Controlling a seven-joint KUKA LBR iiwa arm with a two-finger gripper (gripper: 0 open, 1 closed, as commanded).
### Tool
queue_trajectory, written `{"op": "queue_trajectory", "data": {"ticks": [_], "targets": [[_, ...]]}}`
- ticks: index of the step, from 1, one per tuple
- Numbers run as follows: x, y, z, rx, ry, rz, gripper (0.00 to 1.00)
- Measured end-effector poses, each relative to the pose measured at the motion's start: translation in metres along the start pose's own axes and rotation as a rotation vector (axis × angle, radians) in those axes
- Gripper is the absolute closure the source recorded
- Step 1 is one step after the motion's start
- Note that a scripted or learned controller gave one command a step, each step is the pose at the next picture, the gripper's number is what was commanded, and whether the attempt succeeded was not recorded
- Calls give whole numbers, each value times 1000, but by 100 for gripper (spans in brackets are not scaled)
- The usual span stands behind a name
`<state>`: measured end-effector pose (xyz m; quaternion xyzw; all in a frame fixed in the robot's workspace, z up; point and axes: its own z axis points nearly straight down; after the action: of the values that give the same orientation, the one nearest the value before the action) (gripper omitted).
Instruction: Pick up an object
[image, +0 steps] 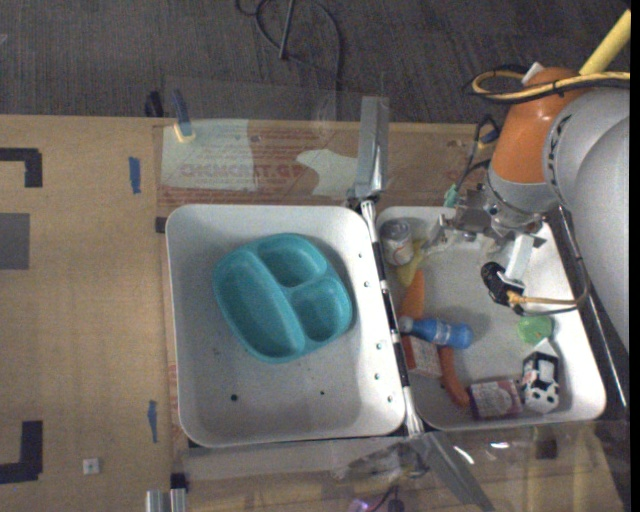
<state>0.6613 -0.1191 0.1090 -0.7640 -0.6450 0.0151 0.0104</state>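
1. A small red packet (492, 397) is lying at the near edge of the right bin (585, 395), beside a black-and-white box (541, 381).
2. A blue bottle (436, 331) with an orange cap is lying on its side mid-bin, near a carrot (413, 293) and a green piece (535, 329).
3. A teal divided plate (283, 295) is sitting in the left bin (200, 400).
4. The gripper (470, 222) is hovering over the right bin's far end; its grip cannot be made out.
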Motion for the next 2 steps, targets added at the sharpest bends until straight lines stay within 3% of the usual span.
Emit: {"op": "queue_trajectory", "data": {"ticks": [1,2], "targets": [[-24,-8,19,-36,6,-212,0],[-42,-102,-78,-35,9,-96,0]]}}
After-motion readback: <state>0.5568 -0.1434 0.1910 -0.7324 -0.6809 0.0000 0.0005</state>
